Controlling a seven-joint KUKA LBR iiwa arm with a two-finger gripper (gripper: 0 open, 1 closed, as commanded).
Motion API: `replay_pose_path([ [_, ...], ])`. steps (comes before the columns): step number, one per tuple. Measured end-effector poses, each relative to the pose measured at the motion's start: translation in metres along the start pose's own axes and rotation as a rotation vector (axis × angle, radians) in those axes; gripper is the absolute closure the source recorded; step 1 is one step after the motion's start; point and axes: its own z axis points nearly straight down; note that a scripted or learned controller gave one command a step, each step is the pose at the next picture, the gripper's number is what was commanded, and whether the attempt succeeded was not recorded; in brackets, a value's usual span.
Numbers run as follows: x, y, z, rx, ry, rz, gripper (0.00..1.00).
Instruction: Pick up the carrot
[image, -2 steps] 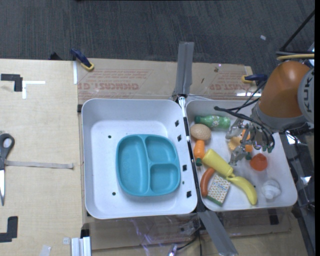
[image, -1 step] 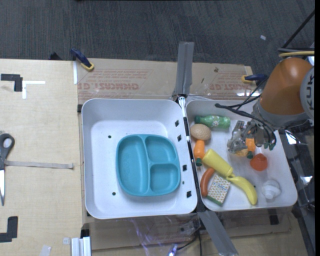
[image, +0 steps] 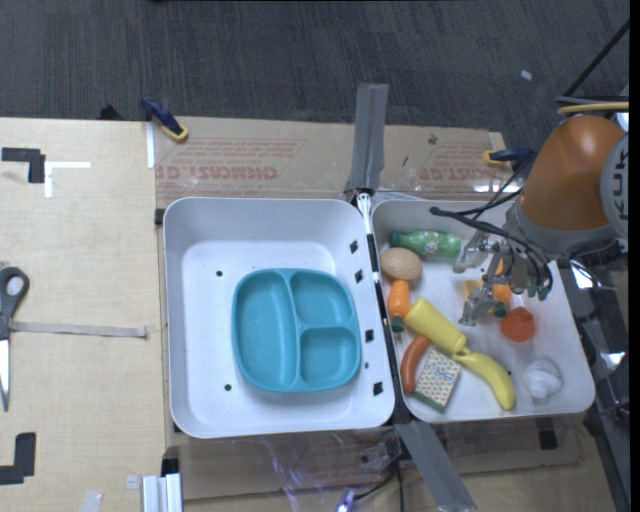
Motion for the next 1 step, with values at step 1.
replay_pose_path([
  [1,-0.0042,-0.0701,0.0110,0.000,0.005,0.006,0.00],
])
